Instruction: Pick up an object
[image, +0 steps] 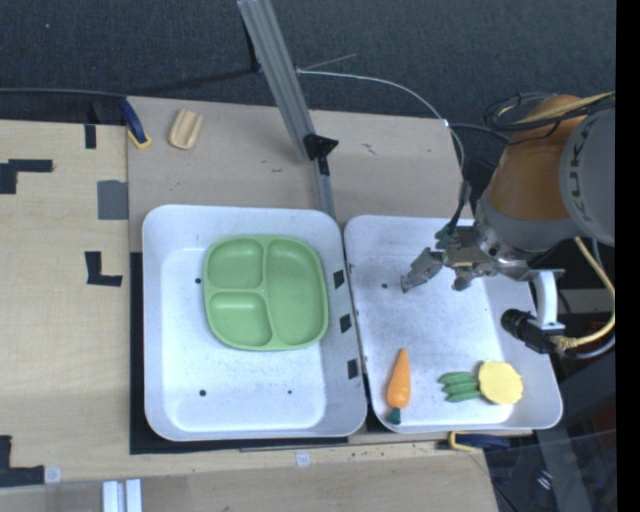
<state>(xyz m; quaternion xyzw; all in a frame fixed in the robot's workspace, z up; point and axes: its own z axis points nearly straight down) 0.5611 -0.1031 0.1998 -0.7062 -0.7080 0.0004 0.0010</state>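
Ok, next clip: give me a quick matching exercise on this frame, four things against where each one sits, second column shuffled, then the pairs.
Things:
1. green divided plate
2. toy carrot
3. yellow and green toy
4. gripper

Places:
A. near front edge of right bin, towards its left side
B. above the upper part of the right bin
C. in the left bin
D. front right corner of right bin

Pairs: 1-C, 2-A, 3-D, 4-B
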